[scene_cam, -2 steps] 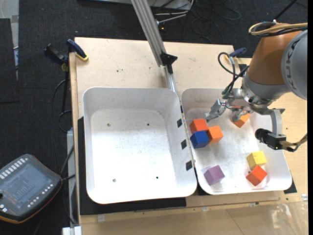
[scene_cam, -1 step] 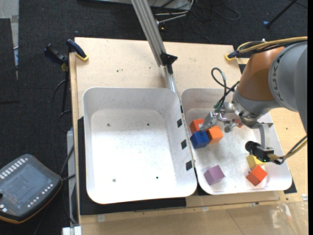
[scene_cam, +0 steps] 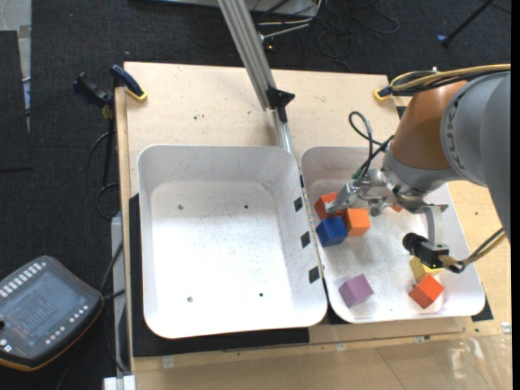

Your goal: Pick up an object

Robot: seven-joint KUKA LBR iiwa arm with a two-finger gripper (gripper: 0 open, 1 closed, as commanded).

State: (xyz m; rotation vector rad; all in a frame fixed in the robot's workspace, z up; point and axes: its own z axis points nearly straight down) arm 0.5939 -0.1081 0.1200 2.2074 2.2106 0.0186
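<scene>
- Over the right bin, I see the arm reaching in from the right, its orange band bulging above the wrist and the wrist bent down toward the bin's left half.
- Its gripper sits low beside the cluster of blocks near the bin's left wall; I cannot tell whether the jaws are spread or pressed together, since the wrist hardware and cables cover them from my angle.
- Blocks lie right at the gripper: a red-orange block by the left wall, an orange block just beside it, and a blue block touching both from below. I see none of them clearly pinched.
- Further toward the near edge, a purple block lies alone with open floor around it.
- At the near right corner, another orange-red block rests close to the rim, with a small yellow block just above it and a black fitting on the arm's cable hanging over them.
- Room is tight at the cluster, hemmed by the wall where the two bins meet; the middle of the right bin's floor is open.
- Beside it, the left bin offers a wide bare floor.
- Both bins sit on the pale counter, with a metal pole slanting down to the bins' shared far corner.
</scene>
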